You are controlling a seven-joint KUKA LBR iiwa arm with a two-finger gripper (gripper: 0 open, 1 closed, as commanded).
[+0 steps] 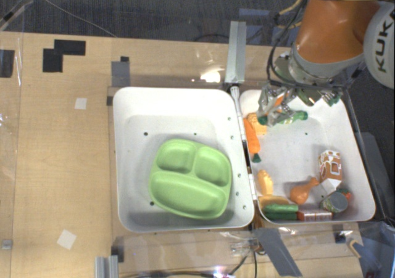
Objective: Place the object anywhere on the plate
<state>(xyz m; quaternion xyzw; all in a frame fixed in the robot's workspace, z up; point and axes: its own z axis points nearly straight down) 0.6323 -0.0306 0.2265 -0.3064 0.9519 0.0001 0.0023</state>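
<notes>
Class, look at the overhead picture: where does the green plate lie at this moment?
The green plate lies in the left white bin, toward its lower right part, close to the divider shared with the right bin that holds the toy food.

The green plate sat alone in the left bin, open from above on all sides. In the right bin, toys crowded the near edge and the left wall, a carrot among them, while its middle floor lay bare.

2 white bins on wooden bench
</notes>
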